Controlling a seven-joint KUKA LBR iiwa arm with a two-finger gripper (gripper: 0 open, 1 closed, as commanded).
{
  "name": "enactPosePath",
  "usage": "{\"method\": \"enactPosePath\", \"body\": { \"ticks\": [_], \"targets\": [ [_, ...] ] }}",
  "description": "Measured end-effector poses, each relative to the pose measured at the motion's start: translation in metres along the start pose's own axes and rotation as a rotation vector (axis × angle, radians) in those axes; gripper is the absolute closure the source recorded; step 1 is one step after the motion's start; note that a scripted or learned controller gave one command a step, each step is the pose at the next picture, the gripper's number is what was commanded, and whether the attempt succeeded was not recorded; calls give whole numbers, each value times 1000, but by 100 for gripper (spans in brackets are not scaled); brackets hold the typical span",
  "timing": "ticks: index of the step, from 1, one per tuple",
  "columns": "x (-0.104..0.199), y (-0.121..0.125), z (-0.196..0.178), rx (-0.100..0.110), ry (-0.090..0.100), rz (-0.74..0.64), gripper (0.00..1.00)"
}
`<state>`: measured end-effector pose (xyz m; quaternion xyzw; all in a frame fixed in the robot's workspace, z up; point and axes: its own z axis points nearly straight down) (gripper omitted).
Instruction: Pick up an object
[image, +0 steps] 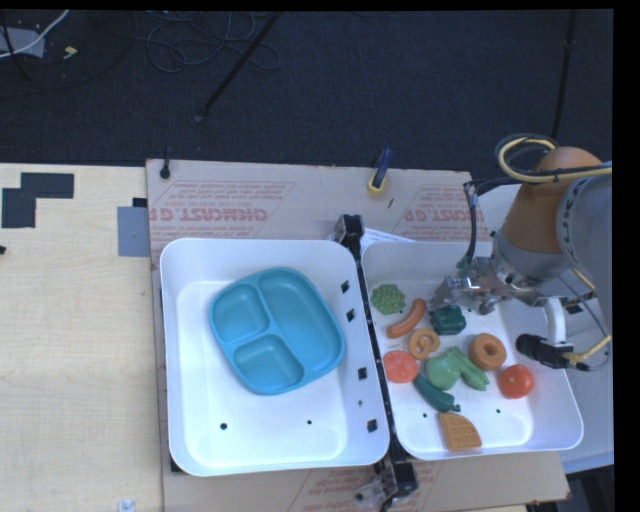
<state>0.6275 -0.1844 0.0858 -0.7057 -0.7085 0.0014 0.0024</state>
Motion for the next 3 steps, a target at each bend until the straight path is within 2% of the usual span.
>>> {"method": "enactPosePath", "body": {
  "ticks": [1,3],
  "targets": [
    [0,1,-12,-2,0,0,100],
    [5,2,-99,-8,-2,3,100]
  ]
}}
